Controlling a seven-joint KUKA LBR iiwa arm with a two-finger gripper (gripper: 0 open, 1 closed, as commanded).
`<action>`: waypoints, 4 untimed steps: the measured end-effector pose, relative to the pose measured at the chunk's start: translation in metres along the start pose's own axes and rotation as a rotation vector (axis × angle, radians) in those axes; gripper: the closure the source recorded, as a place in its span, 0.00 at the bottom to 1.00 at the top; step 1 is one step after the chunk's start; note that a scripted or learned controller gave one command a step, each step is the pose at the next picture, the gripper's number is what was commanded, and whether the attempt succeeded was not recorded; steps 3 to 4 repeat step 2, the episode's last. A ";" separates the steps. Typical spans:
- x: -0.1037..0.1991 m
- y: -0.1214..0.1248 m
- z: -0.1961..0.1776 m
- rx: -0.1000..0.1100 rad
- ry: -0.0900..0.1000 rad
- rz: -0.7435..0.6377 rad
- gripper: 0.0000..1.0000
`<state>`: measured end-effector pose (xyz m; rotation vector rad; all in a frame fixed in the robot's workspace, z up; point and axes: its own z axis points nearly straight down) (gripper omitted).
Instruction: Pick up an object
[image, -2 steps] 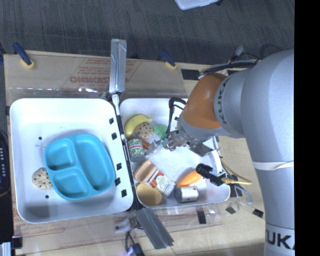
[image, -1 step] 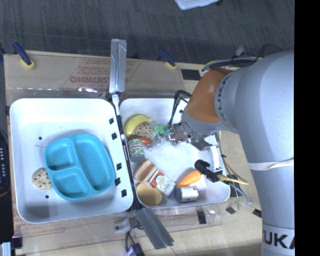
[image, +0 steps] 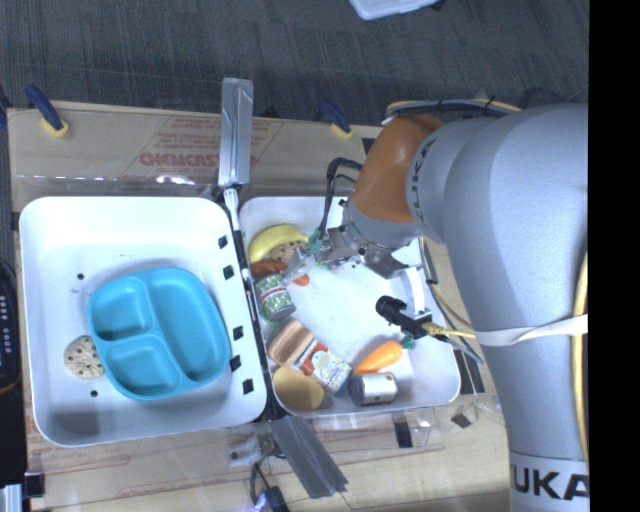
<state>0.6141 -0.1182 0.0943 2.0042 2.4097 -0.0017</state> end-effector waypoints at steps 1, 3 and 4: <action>0.002 0.000 -0.009 0.001 0.004 -0.004 1.00; 0.049 0.033 -0.103 -0.005 0.006 0.056 1.00; 0.049 0.033 -0.103 -0.005 0.006 0.056 1.00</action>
